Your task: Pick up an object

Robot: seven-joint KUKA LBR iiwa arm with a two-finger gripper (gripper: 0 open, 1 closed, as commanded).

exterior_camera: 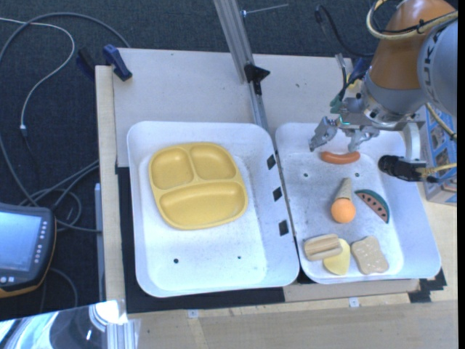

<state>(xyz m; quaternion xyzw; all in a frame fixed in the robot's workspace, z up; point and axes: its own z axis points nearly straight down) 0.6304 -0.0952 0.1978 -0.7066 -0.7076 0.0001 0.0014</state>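
Pale beige flat-topped table on dark grey carpeted floor, thin grey cables looping over the carpet at left, slanted silver metal pole rising from the table, blue clamp at its far-left corner, dark-screened handheld tablet at left edge

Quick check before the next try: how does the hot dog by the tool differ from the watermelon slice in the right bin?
The hot dog is an orange-red sausage shape lying crosswise at the bin's far end, right under the tool. The watermelon slice is a dark-rinded red wedge with seeds, lying diagonally nearer mid-bin, away from the tool. Both are small toy foods lying flat in the right bin.
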